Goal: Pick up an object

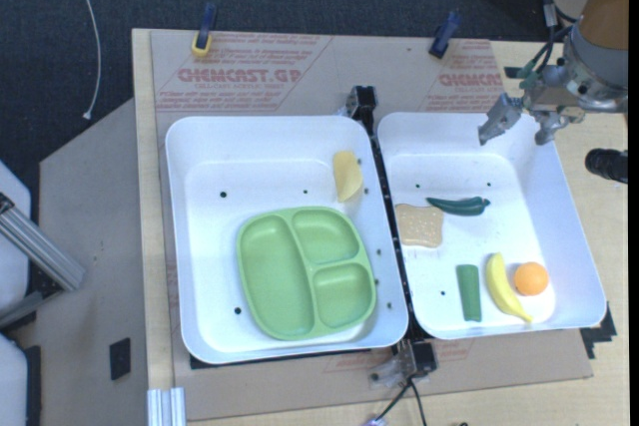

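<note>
Grey gripper (521, 125) hangs spread wide, holding nothing, above the right bin (559, 205).

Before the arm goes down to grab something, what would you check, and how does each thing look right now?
1. Gripper open: ok, its two fingers stand apart with nothing between them.
2. Things to pick: ok, green pepper, banana, orange and green block lie in the right bin.
3. Gripper over a target: not ok, it hangs at the bin's far edge.
4. Room around the pepper: ok, it lies apart.
5. Banana and orange separate: not ok, they touch.
</note>
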